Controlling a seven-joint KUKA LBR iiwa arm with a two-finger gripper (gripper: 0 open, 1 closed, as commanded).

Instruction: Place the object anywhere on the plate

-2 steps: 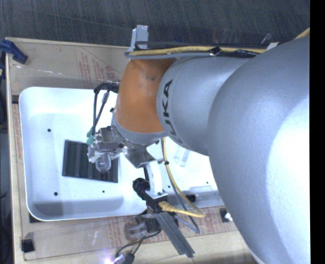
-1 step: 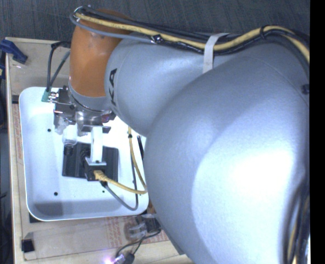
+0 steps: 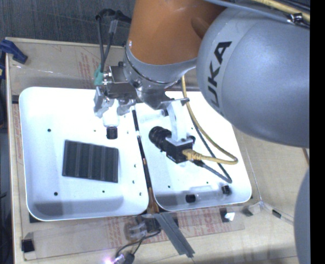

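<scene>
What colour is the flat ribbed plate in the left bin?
Dark grey, with ridges running lengthwise. The plate shows in the camera view.

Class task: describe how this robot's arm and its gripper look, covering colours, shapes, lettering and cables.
The arm is bulky, rounded and grey, with dark KUKA lettering and an orange band above the wrist. The gripper is metallic with pale fingers. A black camera-like unit hangs beside it, and a yellow cable loops out from it.

Arm bent low — hand [image 3: 108,116] pointing down.
</scene>
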